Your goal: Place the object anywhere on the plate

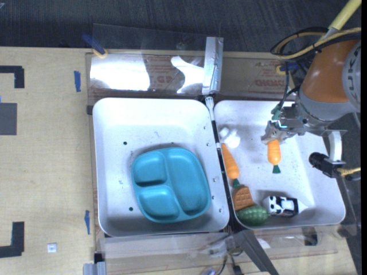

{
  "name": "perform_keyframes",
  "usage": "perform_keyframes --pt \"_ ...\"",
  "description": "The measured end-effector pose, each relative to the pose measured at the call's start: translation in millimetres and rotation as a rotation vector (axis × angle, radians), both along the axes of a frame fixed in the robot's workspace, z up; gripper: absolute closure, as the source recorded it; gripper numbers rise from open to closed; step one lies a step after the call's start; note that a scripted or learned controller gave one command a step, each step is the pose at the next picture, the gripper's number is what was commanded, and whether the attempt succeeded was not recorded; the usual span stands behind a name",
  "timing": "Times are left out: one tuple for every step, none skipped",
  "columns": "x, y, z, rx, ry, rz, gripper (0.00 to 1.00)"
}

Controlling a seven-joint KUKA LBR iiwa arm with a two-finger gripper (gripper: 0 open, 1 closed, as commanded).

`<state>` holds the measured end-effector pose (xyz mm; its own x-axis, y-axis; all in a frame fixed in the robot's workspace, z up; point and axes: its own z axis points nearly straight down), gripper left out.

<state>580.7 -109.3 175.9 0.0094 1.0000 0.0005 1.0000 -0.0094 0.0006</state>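
Observation:
A blue divided plate (170, 183) lies in the left bin (114, 116). Over the right bin (324, 196), my gripper (276, 133) points down at the upper middle. A small orange toy carrot (274, 152) with a green tip hangs directly under it, its upper end between the fingers. The gripper looks shut on this carrot, which sits about a plate's width to the right of the plate, across the wall between the bins.
The right bin also holds a second orange carrot (230, 162) along its left wall, a small white piece (228, 135), an orange ridged toy (242, 197), a green pickle-like toy (252, 215) and a black-and-white toy (281, 205). A metal divider (212, 65) stands behind the bins.

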Motion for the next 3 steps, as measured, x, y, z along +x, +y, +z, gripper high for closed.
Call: perform_keyframes --pt "-81 74 7 0.001 0.004 0.001 1.0" --pt "-63 146 7 0.0 0.001 0.094 1.0" --pt "-25 217 -36 -0.001 0.004 0.077 1.0"
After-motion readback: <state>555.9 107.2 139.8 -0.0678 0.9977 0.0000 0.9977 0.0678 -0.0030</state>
